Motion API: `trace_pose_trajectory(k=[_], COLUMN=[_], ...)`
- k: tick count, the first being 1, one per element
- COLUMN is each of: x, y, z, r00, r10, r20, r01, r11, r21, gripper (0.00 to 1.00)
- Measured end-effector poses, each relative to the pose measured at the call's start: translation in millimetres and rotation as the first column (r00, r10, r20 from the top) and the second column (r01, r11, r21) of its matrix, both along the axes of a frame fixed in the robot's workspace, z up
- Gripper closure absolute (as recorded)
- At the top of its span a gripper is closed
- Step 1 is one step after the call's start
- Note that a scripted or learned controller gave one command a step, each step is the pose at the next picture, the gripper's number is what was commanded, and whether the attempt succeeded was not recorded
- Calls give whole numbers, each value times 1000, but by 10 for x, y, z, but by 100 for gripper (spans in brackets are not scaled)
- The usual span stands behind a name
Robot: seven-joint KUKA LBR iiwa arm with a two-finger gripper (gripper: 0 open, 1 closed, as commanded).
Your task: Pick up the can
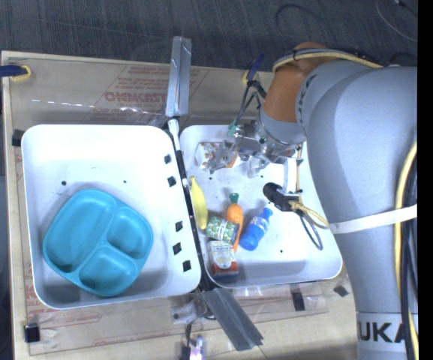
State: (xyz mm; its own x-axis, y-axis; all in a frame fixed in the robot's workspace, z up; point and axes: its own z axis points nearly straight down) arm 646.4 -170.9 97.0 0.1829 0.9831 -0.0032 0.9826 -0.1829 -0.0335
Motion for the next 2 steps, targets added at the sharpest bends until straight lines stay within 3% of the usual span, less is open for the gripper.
trace_pose_trajectory(k=[1, 2], x=[0, -24], y=[0, 310], z=[0, -78], r00=[1000, 1000], r10=[0, -20], r20=[0, -10], r01=[0, 20], r11=[1000, 1000], r21=[0, -21], gripper=[0, 0])
